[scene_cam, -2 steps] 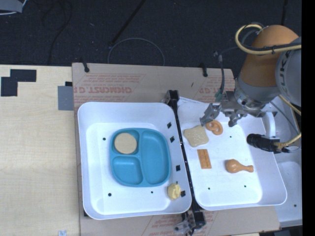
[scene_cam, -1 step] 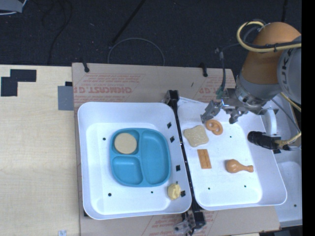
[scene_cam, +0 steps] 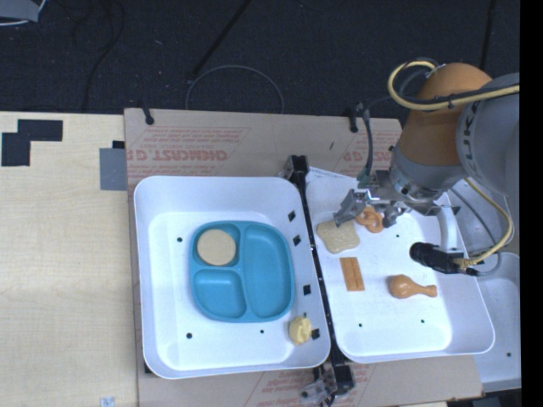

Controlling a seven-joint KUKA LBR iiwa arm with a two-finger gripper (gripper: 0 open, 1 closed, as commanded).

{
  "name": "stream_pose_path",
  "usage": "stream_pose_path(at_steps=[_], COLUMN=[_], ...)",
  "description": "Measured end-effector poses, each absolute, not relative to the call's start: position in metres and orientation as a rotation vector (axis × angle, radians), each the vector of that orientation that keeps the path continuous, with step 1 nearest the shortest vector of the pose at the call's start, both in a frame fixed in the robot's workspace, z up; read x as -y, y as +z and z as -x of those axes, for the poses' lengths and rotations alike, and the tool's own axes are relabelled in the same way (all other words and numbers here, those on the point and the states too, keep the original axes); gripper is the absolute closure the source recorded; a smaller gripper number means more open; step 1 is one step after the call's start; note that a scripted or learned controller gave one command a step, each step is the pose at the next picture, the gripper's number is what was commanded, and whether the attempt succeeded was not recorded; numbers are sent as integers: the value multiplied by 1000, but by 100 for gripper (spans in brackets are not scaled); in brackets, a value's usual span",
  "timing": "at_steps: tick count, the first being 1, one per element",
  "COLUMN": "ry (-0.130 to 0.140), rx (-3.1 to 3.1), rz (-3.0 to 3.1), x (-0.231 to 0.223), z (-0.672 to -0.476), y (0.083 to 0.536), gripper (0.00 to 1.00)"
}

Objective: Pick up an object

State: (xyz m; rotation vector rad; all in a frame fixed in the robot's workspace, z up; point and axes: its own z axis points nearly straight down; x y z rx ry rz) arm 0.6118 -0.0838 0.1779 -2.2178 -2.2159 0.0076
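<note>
**Clerk:** Items, left to right. Left bin (scene_cam: pixel 157 227): one blue tray (scene_cam: pixel 254 278) with three compartments, a round tan biscuit (scene_cam: pixel 215 247) in its upper-left compartment. One pale yellow lump (scene_cam: pixel 299 329) on the bin floor, near the lower right corner, just beside the divider.

**Checker:** And the right bin (scene_cam: pixel 458 329)?

**Clerk:** One beige slice of toast (scene_cam: pixel 338 238), flat, close to the divider. One orange wafer (scene_cam: pixel 352 274), flat, below the toast and apart from it. One small orange pretzel-like piece (scene_cam: pixel 371 220), directly under the tool (scene_cam: pixel 366 208). One tan drumstick (scene_cam: pixel 411 289), lying on its side, well apart to the right. All appear to be toy food on a wooden worktop (scene_cam: pixel 59 261).

**Checker:** State of the tool?

**Checker's note requested, Clerk:** Low over the upper left of the right bin, at the pretzel piece. Whether its fingers stand spread or pressed together I cannot tell; nothing is seen pinched.

**Checker:** Handling of the likely item?

**Clerk:** Pretzel piece: judged light, stiff plastic, smooth and somewhat slippery, not fragile. Small and rounded, so it may squirt sideways; best taken across its narrow middle, from above. It lies near the toast, so one finger could land on that instead.

**Checker:** Alternatives?

**Clerk:** Drumstick: taken across the thick end; well isolated. Wafer and toast: thin and flat, hard to get under.
</note>
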Motion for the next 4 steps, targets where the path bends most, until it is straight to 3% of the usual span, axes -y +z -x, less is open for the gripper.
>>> stream_pose_path(at_steps=[2,3,4], ry=[7,5,-1], rx=[2218,2213,2220], rz=[2218,2223,2224], x=[87,88,86], z=[-618,-619,-618], y=[85,97,140], gripper=[0,100,100])
